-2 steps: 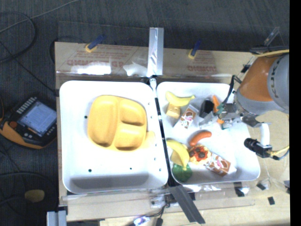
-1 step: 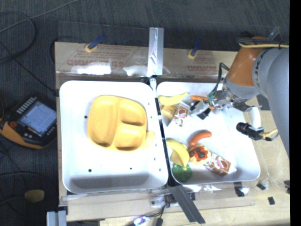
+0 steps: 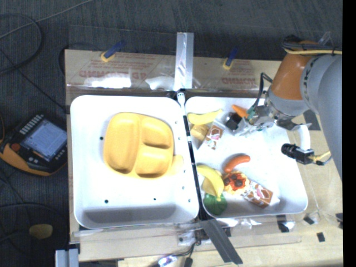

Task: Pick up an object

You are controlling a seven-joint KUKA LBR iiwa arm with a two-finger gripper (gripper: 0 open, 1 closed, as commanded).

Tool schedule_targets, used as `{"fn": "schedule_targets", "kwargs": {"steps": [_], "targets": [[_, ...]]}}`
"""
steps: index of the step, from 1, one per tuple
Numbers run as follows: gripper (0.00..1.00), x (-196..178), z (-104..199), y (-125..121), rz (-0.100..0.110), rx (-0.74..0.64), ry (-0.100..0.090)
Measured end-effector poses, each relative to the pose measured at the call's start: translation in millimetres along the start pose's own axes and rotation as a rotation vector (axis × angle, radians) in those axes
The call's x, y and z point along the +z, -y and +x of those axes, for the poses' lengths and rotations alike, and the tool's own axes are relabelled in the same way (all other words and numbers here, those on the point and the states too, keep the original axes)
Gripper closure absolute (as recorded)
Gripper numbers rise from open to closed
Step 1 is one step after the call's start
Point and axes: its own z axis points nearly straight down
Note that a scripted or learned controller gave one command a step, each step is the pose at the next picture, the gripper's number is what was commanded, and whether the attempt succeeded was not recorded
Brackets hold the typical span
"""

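The grey arm (image 3: pixel 328 99) comes in from the right side of the view, its broad body running down that edge. The orange band (image 3: pixel 289 82) sits above the wrist, which bends down and leftward. At its tip the gripper (image 3: pixel 240 121) is low, a dark, compact head pointing left; its tips are too small and cluttered to read.
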Motion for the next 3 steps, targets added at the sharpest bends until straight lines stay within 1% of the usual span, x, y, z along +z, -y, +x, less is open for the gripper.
{"fn": "schedule_targets", "kwargs": {"steps": [1, 2, 3], "targets": [[1.00, 2.5, -6.8, -10.4, 0.005, -0.281, 0.002], [1.00, 5.2, 49.1, -34.2, 0.046, -0.090, 0.010], [0.00, 8.3, 59.2, -39.2, 0.032, -0.101, 0.002]]}}
